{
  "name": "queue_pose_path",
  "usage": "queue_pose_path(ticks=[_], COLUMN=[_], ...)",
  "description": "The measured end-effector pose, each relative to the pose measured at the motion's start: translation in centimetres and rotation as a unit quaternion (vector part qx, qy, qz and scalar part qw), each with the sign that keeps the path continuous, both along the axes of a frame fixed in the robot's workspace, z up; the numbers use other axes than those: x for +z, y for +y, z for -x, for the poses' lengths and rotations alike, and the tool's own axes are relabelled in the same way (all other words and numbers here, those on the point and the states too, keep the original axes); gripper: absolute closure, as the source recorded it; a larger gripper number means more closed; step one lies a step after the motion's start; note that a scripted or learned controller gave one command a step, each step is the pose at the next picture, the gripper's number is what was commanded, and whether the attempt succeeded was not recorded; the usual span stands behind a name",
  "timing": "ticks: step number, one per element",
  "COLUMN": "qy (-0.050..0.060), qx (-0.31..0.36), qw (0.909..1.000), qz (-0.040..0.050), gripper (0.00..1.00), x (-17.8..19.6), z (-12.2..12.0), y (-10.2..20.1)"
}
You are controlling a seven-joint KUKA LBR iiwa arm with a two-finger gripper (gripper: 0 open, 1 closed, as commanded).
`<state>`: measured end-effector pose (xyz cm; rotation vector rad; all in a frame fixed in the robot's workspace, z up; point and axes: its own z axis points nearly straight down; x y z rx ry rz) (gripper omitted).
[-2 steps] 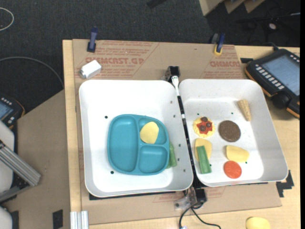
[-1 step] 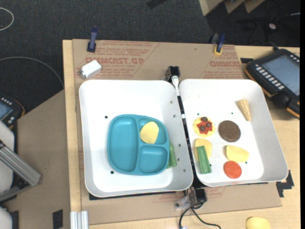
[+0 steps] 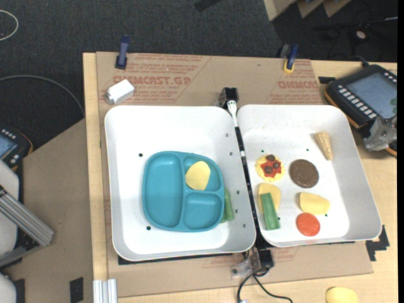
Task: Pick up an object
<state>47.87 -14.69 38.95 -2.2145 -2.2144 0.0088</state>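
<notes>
My jaws: I cannot tell whether they are apart or together, and I see nothing clamped in them. What I could pick lies in the two bins in the middle of the frame. The left bin (image 3: pixel 120 169) carries a teal divided plate (image 3: pixel 167 194), and a pale yellow piece (image 3: pixel 197 175) sits in its upper right compartment. A green strip (image 3: pixel 228 206) lies against the plate's right rim, half hidden by it, so I cannot say what it is. The right bin (image 3: pixel 353 169) holds the loose items, all in its lower half and apart from each other: a small yellow disc with red and dark bits (image 3: pixel 271 166) at the left, a brown round (image 3: pixel 303 173) just right of it, and a tan wedge (image 3: pixel 324 145) above and to the right. Below them are a yellow slab (image 3: pixel 267 192) with a green stick (image 3: pixel 269 210) lying on it, a yellow chunk (image 3: pixel 313 202), and a red-orange round (image 3: pixel 308 224) nearest the lower rim. A black cable (image 3: pixel 238 141) runs down the seam between the bins. On the tabletop (image 3: pixel 189 74), a small white block (image 3: pixel 120 91) sits at the upper left. A handheld screen unit (image 3: pixel 366 96) is cut off by the right edge, and a yellow lump (image 3: pixel 341 294) by the bottom edge.
</notes>
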Motion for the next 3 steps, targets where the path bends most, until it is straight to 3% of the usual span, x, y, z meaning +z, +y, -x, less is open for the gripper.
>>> queue_pose_path(ticks=[1, 2, 3], qy=[-0.010, -0.012, -0.010], qx=[-0.003, 0.001, 0.001], qw=[0.9999, 0.9999, 0.9999], qz=[0.0058, 0.0047, 0.0045], gripper=[1.00, 1.00, 1.00], x=[6.6, 15.2, 15.8], z=[0.0, -0.1, -0.1], y=[-8.2, -7.7, -7.7])
